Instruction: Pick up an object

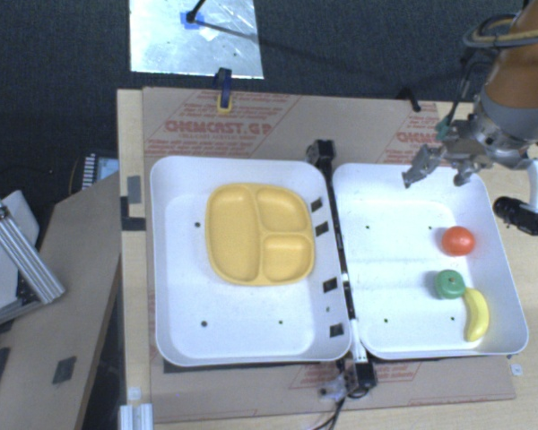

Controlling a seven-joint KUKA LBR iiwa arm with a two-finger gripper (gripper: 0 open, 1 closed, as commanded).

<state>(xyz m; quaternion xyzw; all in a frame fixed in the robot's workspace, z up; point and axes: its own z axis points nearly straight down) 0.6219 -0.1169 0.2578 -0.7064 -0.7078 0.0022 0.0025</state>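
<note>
The two-finger gripper [439,170] hangs with jaws spread, grasping nothing. Below them lie a round red-orange tomato [458,240], a green round fruit [448,283] and a yellow plastic banana [476,314].

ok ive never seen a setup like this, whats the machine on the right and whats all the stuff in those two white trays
The machine is a robot arm, grey with an orange band, reaching in from the right. At its end is a gripper with two fingers, spread open here, for picking things up. It hangs over the top edge of the right bin and nothing is between its fingers.

The picture comes from one fixed camera above the bench, looking down at a slant.

On the bench sit two shallow white bins side by side. The left bin holds a yellow plate divided into three sections. The right bin holds three toy foods near its right side: a red-orange tomato, below it a small green piece, and a yellow banana that seems to touch the green piece.

The job is to pick up an object; nothing is picked up yet.
</note>
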